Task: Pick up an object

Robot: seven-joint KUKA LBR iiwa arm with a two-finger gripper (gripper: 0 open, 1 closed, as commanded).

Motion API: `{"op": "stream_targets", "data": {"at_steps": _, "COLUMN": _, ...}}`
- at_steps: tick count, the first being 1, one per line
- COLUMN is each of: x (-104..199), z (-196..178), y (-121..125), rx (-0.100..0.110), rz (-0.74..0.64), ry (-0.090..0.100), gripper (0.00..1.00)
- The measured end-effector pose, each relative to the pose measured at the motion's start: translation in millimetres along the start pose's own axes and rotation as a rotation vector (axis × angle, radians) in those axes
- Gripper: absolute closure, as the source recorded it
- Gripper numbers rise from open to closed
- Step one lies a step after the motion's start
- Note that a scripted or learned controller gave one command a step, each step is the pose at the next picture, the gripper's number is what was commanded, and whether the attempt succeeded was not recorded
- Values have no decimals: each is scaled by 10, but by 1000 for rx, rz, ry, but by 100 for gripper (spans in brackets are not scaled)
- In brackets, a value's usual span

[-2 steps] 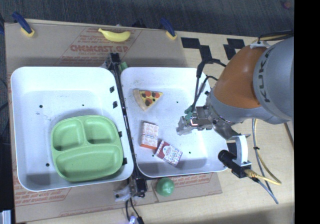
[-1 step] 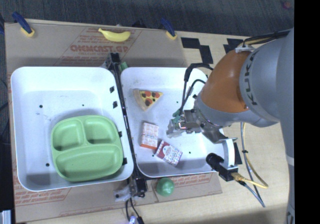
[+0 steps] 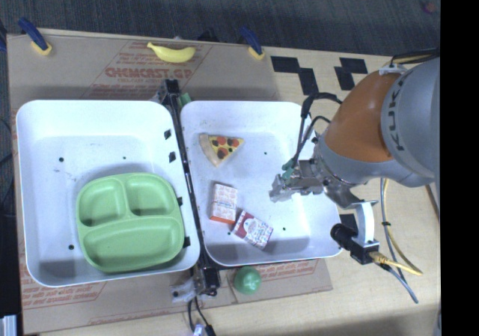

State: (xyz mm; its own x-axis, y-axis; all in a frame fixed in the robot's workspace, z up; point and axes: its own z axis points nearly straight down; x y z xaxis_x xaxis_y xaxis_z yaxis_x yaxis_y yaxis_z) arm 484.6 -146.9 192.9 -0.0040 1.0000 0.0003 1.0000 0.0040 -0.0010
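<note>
The gripper [image 3: 288,186] hangs low over the right bin [image 3: 247,114], toward its three o'clock side, and whether it is spread or closed I cannot tell from here. Nothing looks lifted yet. The pizza slice [image 3: 221,147] lies at the bin's eleven o'clock; the small box [image 3: 223,203] and the snack packet [image 3: 252,230] sit near six. The green tray [image 3: 131,221] rests in the left bin [image 3: 45,121]. The whole pick seems left to do.

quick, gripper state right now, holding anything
Gripper: over the right bin, apart from the pizza slice and the two small packets; whether it is open or closed cannot be told, and nothing shows in its grasp.
</note>
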Motion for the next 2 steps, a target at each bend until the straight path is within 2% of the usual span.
{"op": "stream_targets", "data": {"at_steps": 1, "x": 235, "z": -130, "y": -77, "rx": 1, "rz": -3, "ry": 1, "gripper": 100}}
{"op": "stream_targets", "data": {"at_steps": 2, "x": 468, "z": -64, "y": -73, "rx": 1, "rz": -4, "ry": 0, "gripper": 100}}
